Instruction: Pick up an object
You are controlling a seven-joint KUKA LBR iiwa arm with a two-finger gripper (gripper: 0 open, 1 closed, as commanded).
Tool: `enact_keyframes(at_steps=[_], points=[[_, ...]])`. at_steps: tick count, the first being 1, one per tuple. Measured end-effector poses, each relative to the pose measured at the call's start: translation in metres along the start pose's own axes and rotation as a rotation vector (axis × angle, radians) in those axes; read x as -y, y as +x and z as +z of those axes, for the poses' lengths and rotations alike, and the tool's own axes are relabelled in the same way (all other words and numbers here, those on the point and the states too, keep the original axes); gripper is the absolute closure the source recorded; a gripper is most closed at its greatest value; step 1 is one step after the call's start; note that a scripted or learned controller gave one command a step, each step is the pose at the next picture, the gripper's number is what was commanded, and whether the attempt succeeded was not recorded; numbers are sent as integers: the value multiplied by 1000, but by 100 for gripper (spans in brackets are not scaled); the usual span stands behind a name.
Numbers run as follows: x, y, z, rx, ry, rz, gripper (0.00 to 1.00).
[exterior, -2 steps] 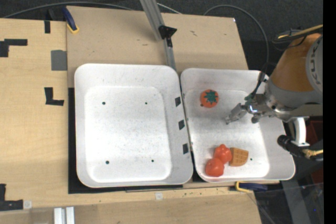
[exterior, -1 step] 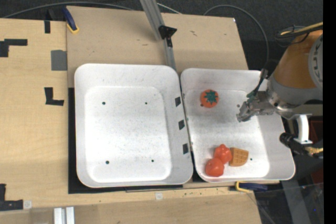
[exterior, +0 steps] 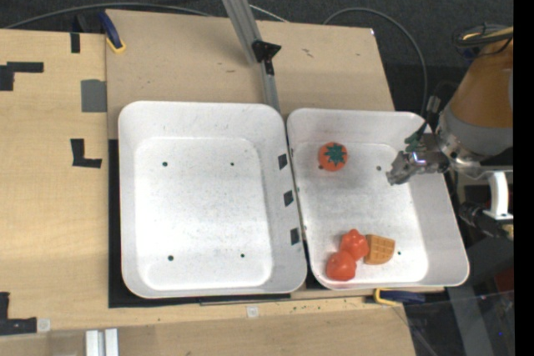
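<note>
The right bin holds three toy foods. An orange-red tomato with a green stalk lies near its back left. At the front lie a red pepper-like piece and, touching it on the right, a tan waffle-like piece. My gripper hangs over the bin's right side, level with the tomato and well to its right. Nothing shows between its fingers, and their spread is too small and dark to read.
The left bin stands beside the right one, joined by dark clips along the shared wall. A grey metal bar slants down from the top toward the bins' back edge. The wooden bench extends left.
</note>
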State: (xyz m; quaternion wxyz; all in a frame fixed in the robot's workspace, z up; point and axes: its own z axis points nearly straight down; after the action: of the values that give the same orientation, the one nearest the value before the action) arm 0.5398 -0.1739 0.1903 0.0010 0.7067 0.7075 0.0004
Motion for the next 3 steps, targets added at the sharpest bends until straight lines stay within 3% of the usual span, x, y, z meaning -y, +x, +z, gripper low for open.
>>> enact_keyframes(at_steps=[1, 3], points=[[-1, 0, -53, 1, -3, -1, 100], [-34, 109, -65, -3, 2, -6, 100]])
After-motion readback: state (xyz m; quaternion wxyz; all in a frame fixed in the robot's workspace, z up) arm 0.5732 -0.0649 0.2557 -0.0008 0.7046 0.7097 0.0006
